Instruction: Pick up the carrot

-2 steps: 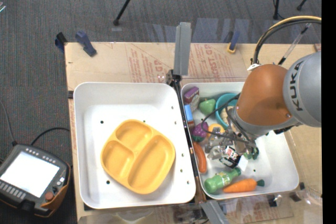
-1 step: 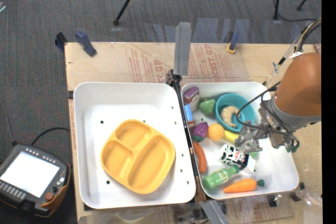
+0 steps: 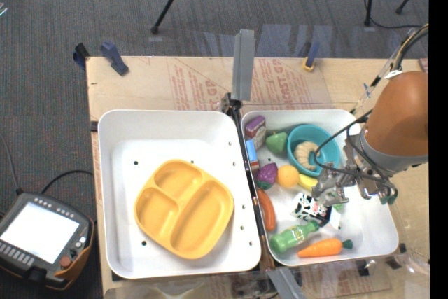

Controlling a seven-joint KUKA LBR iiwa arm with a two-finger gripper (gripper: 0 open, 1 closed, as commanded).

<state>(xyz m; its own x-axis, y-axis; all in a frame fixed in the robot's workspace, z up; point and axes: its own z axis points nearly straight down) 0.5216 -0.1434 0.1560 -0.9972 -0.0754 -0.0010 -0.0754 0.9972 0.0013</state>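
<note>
1. We find the carrot [image 3: 322, 248] in the right bin [image 3: 381, 238], near the front wall, lying flat and roughly crosswise, green leafy tip toward the right.
2. Just left of it lies a green bottle [image 3: 292, 237], nearly touching the carrot's blunt end. A black-and-white cow-pattern toy [image 3: 306, 207] sits just behind them.
3. The gripper [image 3: 330, 194] hovers over the bin's middle, behind the carrot and beside the cow toy. We can't tell whether its fingers are spread or closed; wrist and cabling blur them. Nothing visibly held.
4. Handling, our judgement: looks like a toy plastic carrot, so light, stiff, smooth, likely a bit slippery. Not fragile.
5. Tapered shape means a grip near the thin end could squirt it out. We would take the thick middle of the orange body, fingers closing across the narrow width.
6. Risk: bottle crowds the left end and the bin wall is close in front, so a finger could land on either.
7. Other stuff: teal bowl [image 3: 308, 148], yellow lemon-like fruit [image 3: 288, 175], an orange-red sausage-like piece [image 3: 267, 209] at the bin's left wall. A yellow divided plate [image 3: 183, 206] sits in the left bin [image 3: 119, 143].
</note>
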